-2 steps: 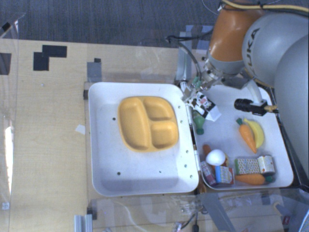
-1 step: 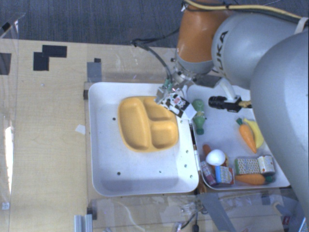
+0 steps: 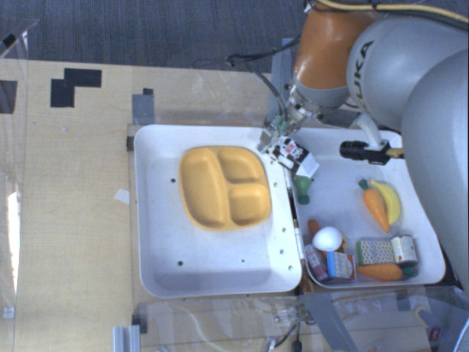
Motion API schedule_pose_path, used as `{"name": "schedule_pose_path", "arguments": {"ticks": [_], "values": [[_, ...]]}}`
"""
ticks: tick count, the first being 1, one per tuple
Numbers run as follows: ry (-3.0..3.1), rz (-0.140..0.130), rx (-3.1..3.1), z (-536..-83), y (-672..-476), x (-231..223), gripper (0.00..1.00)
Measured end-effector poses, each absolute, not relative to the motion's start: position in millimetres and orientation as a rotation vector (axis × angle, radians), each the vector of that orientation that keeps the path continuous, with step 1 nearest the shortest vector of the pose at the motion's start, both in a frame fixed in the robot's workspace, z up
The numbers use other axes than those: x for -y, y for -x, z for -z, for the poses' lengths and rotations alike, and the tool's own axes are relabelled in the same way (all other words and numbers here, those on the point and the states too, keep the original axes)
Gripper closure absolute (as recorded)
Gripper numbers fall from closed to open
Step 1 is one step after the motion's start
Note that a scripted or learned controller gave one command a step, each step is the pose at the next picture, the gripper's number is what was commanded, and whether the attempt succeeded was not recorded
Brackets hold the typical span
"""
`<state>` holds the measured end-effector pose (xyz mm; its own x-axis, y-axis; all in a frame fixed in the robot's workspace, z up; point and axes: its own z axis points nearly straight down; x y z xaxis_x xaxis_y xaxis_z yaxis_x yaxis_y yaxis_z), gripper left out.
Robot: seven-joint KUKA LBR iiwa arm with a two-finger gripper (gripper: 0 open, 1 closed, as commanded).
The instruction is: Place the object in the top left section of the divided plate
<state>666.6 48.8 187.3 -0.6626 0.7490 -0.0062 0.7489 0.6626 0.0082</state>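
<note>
The yellow divided plate (image 3: 223, 187) lies in the left bin (image 3: 157, 262), with one long section on its left and two smaller sections on its right. My gripper (image 3: 281, 136) hangs over the wall between the two bins, just off the plate's upper right corner. A small white item with black and red marks (image 3: 294, 155) sits right under the gripper, touching it or very close. Whether the gripper holds this item is not visible.
The right bin (image 3: 429, 259) holds a green piece (image 3: 302, 188), a carrot (image 3: 375, 207) beside a banana (image 3: 391, 202), a white egg (image 3: 327, 238), a can (image 3: 330, 264), a small box (image 3: 386, 251) and an orange item (image 3: 381, 272). The arm's bulk covers the upper right.
</note>
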Motion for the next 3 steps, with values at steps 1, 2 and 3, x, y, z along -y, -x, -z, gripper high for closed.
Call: {"name": "schedule_pose_path", "arguments": {"ticks": [1, 2, 3], "values": [[-1.286, -0.008, -2.856, -187.5, -666.7, -49.0, 0.0], [-1.231, -0.009, -2.881, -251.8, -627.4, -73.2, 0.0], [-1.223, -0.016, -2.877, -264.3, -629.1, -74.4, 1.0]]}}
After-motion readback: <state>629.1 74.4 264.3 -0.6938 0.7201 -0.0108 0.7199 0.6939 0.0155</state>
